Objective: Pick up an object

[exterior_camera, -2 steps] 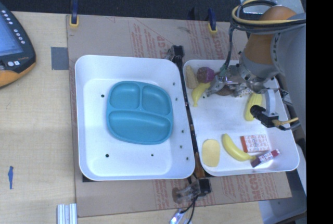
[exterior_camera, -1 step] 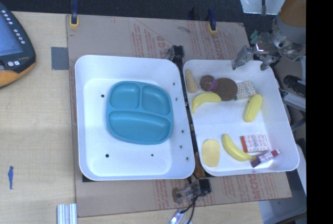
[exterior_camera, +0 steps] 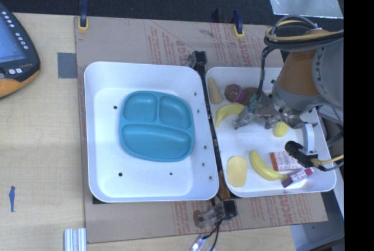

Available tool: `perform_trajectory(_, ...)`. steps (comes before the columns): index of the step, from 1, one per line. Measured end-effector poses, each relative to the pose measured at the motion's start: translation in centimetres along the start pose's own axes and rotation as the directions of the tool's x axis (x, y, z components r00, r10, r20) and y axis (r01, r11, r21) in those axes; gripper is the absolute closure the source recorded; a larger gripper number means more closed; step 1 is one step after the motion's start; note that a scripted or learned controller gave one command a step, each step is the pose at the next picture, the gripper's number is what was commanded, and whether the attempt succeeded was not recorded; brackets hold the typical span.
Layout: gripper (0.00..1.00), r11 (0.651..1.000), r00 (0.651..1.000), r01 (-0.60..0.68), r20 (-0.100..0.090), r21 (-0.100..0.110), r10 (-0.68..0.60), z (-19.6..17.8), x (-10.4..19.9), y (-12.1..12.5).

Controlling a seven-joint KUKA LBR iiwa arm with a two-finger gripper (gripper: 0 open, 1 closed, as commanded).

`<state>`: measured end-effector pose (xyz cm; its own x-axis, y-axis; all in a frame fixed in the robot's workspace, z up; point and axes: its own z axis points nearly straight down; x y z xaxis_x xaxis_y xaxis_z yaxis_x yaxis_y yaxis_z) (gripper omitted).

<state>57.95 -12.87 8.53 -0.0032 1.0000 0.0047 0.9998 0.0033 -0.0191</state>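
- White plastic walls crowd the right bin [exterior_camera: 327, 185], so a low reach near its rim could clip an edge instead of closing on food
- The gripper [exterior_camera: 248, 117] sits low in the upper middle of that bin, close to the upper banana [exterior_camera: 227, 112]; whether the claw is released or clenched I cannot tell, and nothing is seen between its tips
- The nearest pickable thing is that banana, by the bin's left wall; its curved, smooth skin could roll aside under a pinch
- The dark red fruit [exterior_camera: 235, 92] and the pale cone-like piece [exterior_camera: 215, 92] lie close together near the top left corner, so a grab there could nudge a neighbour
- The lower banana [exterior_camera: 264, 166] touches the red packet [exterior_camera: 281, 160] near the bottom edge; a grip could catch both
- The blue plate [exterior_camera: 156, 126] in the left bin [exterior_camera: 105, 185] is flat and wide, likely too broad to pinch
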Motion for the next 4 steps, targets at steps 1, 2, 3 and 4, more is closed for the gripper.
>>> perform_trajectory(1,0.00,0.999,1.000,0.007,0.006,-0.031,-0.007,-11.6,4.4,8.0)
perform_trajectory(2,0.00,1.000,1.000,0.001,0.009,-0.018,-0.001,-0.7,3.3,7.7)
perform_trajectory(3,0.00,1.000,1.000,-0.002,0.007,-0.020,0.003,-5.4,-0.8,7.6)
perform_trajectory(4,0.00,1.000,1.000,0.000,0.000,0.000,0.000,-0.7,3.0,-3.7)
